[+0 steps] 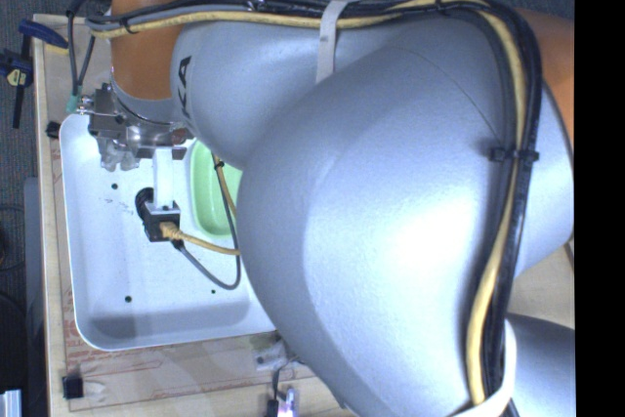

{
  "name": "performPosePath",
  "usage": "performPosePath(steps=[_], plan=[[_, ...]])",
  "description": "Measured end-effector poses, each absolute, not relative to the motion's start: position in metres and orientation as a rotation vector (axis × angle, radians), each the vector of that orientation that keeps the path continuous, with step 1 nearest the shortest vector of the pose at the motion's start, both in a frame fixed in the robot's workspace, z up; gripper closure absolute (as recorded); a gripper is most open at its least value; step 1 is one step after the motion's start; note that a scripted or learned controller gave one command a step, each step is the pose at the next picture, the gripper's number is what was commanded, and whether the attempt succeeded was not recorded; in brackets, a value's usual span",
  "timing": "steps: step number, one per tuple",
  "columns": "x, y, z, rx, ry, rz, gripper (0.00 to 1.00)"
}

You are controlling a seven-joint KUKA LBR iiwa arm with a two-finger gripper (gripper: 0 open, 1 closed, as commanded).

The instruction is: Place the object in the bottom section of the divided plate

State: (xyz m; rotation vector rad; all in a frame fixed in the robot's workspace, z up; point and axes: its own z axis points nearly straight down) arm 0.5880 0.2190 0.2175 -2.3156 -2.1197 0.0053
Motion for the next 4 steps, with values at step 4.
performPosePath(steps=[4], plan=[[0.535,0.108,0.226,-2.859,-1.295,0.012,1.0]])
